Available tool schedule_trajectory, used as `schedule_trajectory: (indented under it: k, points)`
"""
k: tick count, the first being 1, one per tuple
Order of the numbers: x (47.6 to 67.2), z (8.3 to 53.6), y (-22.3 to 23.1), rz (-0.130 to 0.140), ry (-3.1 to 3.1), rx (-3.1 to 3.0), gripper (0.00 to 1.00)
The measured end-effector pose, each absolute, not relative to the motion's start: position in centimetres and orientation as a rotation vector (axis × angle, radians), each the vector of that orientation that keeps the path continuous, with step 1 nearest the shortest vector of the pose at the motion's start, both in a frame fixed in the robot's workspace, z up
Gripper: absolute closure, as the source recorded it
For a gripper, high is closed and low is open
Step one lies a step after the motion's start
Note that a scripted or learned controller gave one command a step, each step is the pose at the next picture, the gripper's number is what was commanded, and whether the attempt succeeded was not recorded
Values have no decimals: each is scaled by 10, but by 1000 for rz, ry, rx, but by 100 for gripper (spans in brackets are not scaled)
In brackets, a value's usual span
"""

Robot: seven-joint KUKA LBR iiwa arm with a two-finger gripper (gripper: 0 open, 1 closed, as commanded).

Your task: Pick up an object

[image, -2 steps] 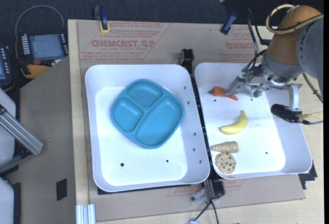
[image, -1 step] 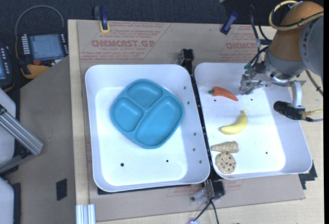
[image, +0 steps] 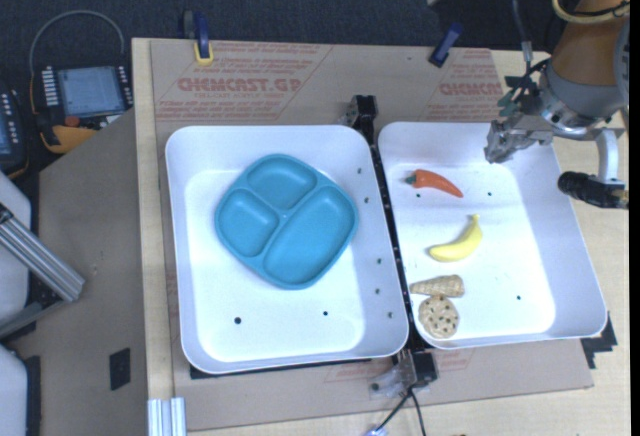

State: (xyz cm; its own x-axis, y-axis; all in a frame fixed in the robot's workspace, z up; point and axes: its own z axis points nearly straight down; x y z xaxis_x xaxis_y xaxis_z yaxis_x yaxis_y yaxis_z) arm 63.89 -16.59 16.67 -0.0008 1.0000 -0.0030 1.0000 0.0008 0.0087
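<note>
In the right bin (image: 560,254) lie an orange-red carrot (image: 438,182), a yellow banana (image: 458,241), a tan cone-shaped piece (image: 437,287) and a chocolate-chip cookie (image: 438,315). My gripper (image: 498,152) hangs over the bin's far right corner, to the right of the carrot and clear of it. Nothing shows between its fingers, which are small and dark against the bin wall.
The left bin (image: 200,254) holds a blue divided plate (image: 287,221). A black clamp (image: 362,110) sits at the far end of the seam between the bins. The arm's orange band (image: 595,19) rises at the upper right.
</note>
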Motion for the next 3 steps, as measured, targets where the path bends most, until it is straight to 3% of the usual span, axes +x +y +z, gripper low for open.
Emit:
schedule_trajectory:
  k: [2, 3]
  points:
    - [638, 260, -162, 6, 2218, 2215, 100]
    - [633, 255, -114, -1, 2228, 2219, 100]
